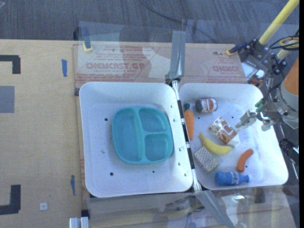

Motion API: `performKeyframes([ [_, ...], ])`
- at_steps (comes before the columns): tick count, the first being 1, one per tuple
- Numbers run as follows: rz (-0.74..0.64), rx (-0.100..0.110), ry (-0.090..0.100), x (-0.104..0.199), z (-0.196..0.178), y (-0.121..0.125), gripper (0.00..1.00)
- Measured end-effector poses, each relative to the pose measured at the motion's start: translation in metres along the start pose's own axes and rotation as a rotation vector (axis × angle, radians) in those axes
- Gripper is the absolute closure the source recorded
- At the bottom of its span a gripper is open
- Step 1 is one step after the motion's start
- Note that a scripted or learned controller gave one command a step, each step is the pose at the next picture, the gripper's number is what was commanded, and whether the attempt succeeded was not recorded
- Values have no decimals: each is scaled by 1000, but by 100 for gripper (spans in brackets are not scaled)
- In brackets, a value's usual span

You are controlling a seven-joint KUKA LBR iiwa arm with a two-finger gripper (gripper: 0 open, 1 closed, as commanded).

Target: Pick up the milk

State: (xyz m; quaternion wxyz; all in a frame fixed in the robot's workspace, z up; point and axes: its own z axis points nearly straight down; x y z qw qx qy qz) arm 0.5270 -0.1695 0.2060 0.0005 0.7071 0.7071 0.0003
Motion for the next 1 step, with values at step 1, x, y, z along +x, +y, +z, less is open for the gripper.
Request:
performKeyframes([
  [1,-129,1,1,68,64,47,0],
])
